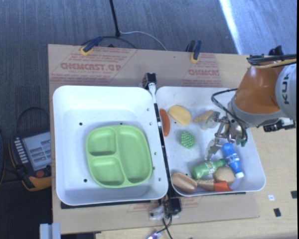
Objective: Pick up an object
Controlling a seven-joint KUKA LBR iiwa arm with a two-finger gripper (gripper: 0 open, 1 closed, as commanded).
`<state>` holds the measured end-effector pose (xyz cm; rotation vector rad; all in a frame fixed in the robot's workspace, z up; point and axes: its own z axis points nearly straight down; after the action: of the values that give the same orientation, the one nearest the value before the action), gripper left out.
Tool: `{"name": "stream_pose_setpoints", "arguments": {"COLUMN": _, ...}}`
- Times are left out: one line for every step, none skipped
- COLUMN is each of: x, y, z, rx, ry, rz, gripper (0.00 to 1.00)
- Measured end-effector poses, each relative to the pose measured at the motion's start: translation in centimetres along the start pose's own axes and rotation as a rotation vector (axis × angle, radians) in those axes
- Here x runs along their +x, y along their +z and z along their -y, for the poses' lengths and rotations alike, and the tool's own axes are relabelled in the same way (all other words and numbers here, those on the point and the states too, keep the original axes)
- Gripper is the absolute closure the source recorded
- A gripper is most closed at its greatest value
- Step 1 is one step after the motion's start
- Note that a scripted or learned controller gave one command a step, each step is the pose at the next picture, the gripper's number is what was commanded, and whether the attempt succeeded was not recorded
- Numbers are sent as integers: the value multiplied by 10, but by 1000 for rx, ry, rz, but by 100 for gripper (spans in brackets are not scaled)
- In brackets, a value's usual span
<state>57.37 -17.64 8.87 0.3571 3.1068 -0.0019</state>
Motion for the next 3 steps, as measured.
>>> {"name": "stream_pose_setpoints", "arguments": {"x": 30, "y": -1, "z": 16, "rx": 1, "ry": -329, "rz": 4, "gripper": 0}}
{"name": "stream_pose_setpoints", "arguments": {"x": 28, "y": -13, "z": 15, "rx": 0, "ry": -327, "rz": 9, "gripper": 100}}
{"name": "stream_pose_setpoints", "arguments": {"x": 40, "y": -79, "z": -56, "rx": -4, "ry": -445, "rz": -10, "gripper": 100}}
